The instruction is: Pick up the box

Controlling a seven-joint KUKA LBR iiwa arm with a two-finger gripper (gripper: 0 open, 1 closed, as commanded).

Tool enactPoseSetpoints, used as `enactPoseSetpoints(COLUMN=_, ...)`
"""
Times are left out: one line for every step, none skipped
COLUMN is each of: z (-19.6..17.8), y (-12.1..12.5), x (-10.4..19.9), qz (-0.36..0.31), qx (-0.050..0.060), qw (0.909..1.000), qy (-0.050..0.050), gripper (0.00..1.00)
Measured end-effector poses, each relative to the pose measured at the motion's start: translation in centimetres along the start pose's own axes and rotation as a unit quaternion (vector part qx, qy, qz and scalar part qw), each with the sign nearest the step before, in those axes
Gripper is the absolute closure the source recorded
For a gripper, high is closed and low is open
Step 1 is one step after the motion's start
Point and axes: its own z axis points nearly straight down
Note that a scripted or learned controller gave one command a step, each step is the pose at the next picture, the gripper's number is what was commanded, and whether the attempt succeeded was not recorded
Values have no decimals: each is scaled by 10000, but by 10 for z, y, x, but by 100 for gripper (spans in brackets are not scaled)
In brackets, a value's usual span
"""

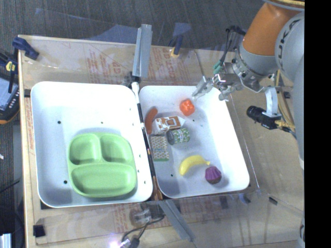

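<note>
Camera view looks down on two shallow white bins, and the arm [274, 35] reaches in from the right with its gripper [212, 87] hanging over the far edge of the right bin [235, 154], above the rim rather than down among the contents. Its two fingers look spread moderately apart with nothing between them, though they are small and partly lost against the white wall, so that reading is tentative. The box [168, 123], a small carton printed in orange and white, lies flat in the middle of the right bin, closely hemmed in: a sausage [150, 119] just beside it on the left, a green can [178, 136] touching or nearly touching its near side, and a patterned packet [160, 148] just below. A tomato [187, 107] sits between the box and the gripper, while a banana [192, 165] and a purple fruit [213, 175] lie nearer the front, well apart from the box. The left bin [46, 138] holds a green divided tray [102, 165]. This reads as the approach step, with no grasp begun. The next move calls for travelling leftward past the tomato, centring over the box, turning the fingers to straddle its narrower sides where the can and sausage leave room, then descending.
</note>
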Motion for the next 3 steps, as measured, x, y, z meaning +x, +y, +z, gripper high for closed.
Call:
enactPoseSetpoints(z=144, y=-57, x=56, qz=287, qx=13, qw=9996, qy=-1, gripper=0)
enactPoseSetpoints(z=161, y=49, x=13, qz=400, qx=-170, qw=9991, qy=-10, gripper=0)
enactPoseSetpoints(z=160, y=10, x=16, qz=-255, qx=-244, qw=9994, qy=-45, gripper=0)
